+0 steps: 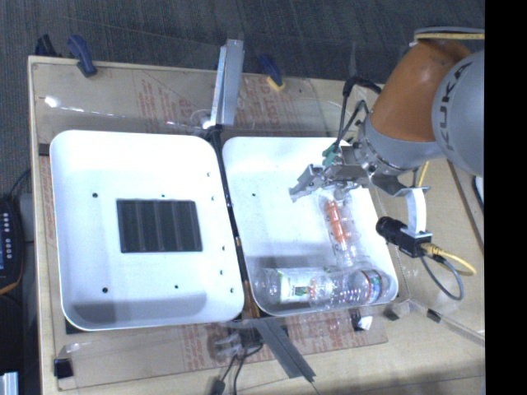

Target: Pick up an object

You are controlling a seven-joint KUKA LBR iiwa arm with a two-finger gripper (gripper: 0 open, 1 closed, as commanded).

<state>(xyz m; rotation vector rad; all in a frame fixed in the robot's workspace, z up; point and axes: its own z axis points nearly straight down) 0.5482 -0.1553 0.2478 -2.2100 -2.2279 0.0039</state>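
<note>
Arm: we see the grey arm (461,72) with its orange band (412,81) reaching in over the table's right edge, above the right bin's far right corner.

Tool: we find the tool (317,183) hanging over the far half of the right bin, its metal fingers spread toward the bin's middle. Nothing sits between the fingers, so we read it as open and holding nothing.

Right bin: we see the white right bin (263,212) on the right half of the table, touching the left bin along their shared edge.

Small bottle: we see a small clear bottle (339,229) with an orange label lying in the right bin near its right wall, just beside and below the tool, running from far to near.

Large bottle: we see a large clear bottle (321,286) lying on its side along the right bin's near wall, its label green and white. The small bottle's near end is close to it; we cannot tell whether they touch.

Left bin: we see the white left bin (82,179) on the left half of the table, with a dark ribbed rectangle (159,225) at its middle.

Table: we see the table (123,97) with blue clamps (82,56) at its far edge and a yellow cable (453,260) near its right edge.
</note>
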